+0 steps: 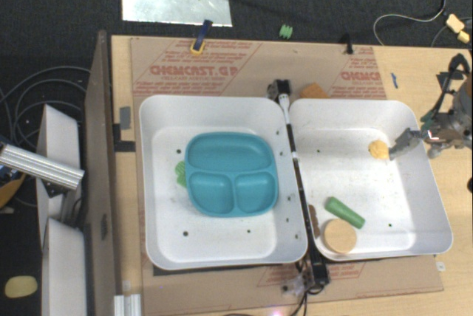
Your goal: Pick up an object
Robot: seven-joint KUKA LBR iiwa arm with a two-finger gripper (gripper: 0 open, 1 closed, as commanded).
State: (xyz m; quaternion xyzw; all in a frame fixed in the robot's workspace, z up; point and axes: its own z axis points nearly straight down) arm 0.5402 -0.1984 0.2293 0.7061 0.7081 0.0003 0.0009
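The right bin (414,181) holds a small yellow lump (378,150) near its far right side. A green cylinder (345,212) lies at its front, and a tan round disc (340,236) sits just in front of that. My gripper (417,145) hangs over the right bin's right rim, just right of the yellow lump. It is open, and nothing is between its fingers. One grey finger (403,141) points toward the lump and stops a little short of it.
A teal divided plate (230,173) lies in the left bin (166,233), with a small green piece (179,173) poking out from under its left edge. A black divider (293,159) runs between the bins. An orange-tan piece (314,91) lies on the cardboard behind them.
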